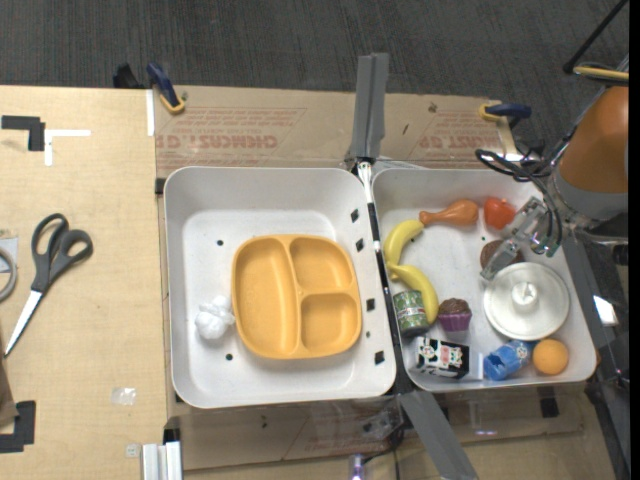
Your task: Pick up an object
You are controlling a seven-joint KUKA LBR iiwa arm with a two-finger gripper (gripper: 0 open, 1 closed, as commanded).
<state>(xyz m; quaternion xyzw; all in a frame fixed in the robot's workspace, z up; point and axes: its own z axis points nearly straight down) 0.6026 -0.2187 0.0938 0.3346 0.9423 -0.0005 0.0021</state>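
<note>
My gripper (522, 233) hangs low over the back right of the right bin (580, 268), reaching in from the right under the orange band (605, 143). Its tip is just above and to the right of a small brown object (491, 256). Close by lie a red-orange piece (498, 211), a toy drumstick (450, 213) and a white round lid (526, 300). Further left and towards the front are a banana (412, 263), a green can (408, 310), a purple cupcake (455, 315), a black-and-white carton (442, 357), a blue item (505, 360) and an orange ball (550, 356).
The left bin (190, 218) holds a yellow divided plate (297, 296) and a white crumpled lump (212, 318). Scissors (45, 258) lie on the bench at far left. Blue clamps (165, 86) grip the cardboard behind the bins, and a grey bar (368, 108) runs between them.
</note>
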